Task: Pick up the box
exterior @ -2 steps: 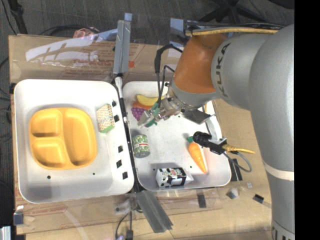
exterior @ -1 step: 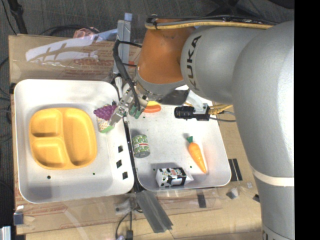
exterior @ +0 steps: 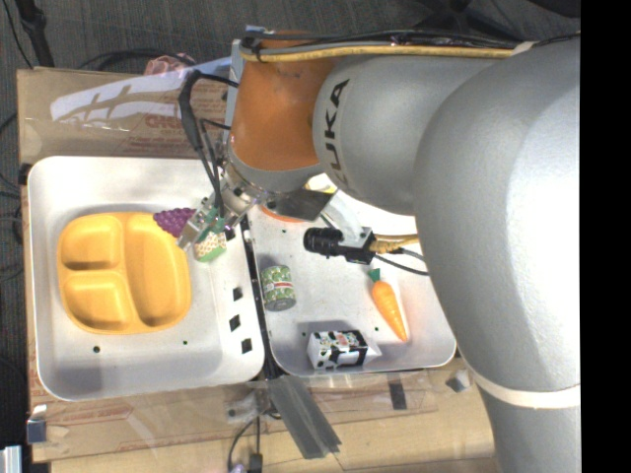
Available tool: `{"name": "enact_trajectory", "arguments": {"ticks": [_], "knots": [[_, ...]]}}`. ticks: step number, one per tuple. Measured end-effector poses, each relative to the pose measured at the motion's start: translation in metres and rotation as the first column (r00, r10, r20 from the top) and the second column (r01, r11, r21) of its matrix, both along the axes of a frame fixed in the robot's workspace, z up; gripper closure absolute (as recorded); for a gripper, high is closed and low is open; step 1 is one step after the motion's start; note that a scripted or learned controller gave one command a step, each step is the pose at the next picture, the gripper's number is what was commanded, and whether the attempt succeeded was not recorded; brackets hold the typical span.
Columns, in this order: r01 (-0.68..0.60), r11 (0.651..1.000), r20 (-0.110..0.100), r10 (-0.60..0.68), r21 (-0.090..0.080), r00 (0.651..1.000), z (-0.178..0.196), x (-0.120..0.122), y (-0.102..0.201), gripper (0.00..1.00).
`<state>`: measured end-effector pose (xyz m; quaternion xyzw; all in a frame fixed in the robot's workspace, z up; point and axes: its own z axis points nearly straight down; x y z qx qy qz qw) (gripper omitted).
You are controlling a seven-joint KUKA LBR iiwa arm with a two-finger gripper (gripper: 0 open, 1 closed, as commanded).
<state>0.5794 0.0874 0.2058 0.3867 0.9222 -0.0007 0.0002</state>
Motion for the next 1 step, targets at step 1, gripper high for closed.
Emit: {"name": "enact_trajectory", "arguments": {"ticks": [1], "knots": [[-0.003,1.0,-0.001,0.003,-0.001,1.0,0.0089,0.0009,-0.0006,1.0]]}}
